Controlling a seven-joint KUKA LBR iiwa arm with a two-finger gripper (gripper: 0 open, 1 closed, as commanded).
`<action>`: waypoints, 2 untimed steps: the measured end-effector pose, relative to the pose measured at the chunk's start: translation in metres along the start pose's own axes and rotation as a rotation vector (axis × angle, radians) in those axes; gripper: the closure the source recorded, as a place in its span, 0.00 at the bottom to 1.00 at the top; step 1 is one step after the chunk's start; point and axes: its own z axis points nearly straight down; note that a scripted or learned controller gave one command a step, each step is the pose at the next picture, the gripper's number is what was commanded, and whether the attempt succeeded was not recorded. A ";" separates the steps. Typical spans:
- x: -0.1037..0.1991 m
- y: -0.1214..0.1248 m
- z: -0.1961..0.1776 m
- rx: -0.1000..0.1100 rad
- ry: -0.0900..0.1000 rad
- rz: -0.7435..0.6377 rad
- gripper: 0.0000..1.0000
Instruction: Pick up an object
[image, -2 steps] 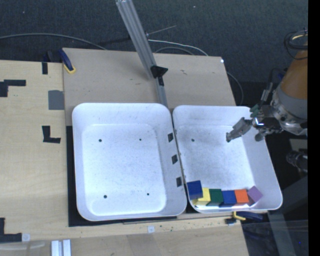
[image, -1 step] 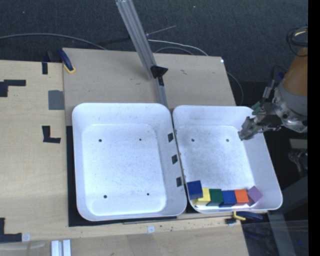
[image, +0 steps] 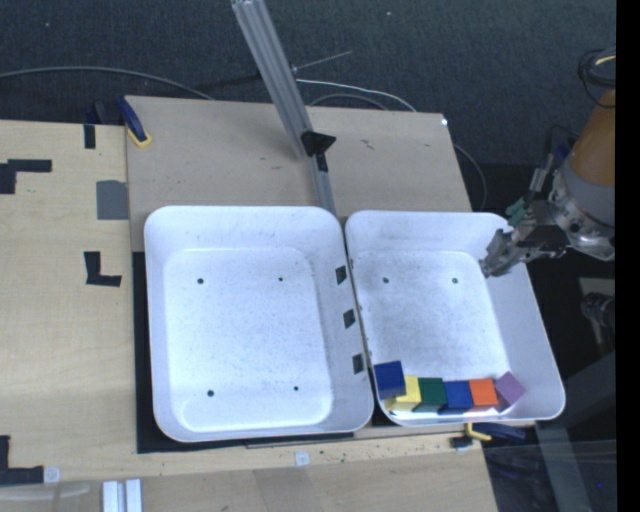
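I see the left bin beside the right bin. Small coloured blocks line the right bin's near wall: blue, yellow, green, blue, orange, purple. Gripper hovers over that bin's right rim; its opening I cannot tell.

arm: grey metal | orange band above wrist | hand: dark grey, two-fingered

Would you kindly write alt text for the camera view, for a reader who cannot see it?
A row of coloured blocks lies along the near wall of the right bin, while the gripper hangs over that bin's far right rim, away from them. The left bin sits alongside.
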 end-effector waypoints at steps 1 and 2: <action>0.000 0.000 -0.009 0.001 -0.001 -0.001 1.00; 0.021 0.008 0.028 0.002 0.003 0.001 1.00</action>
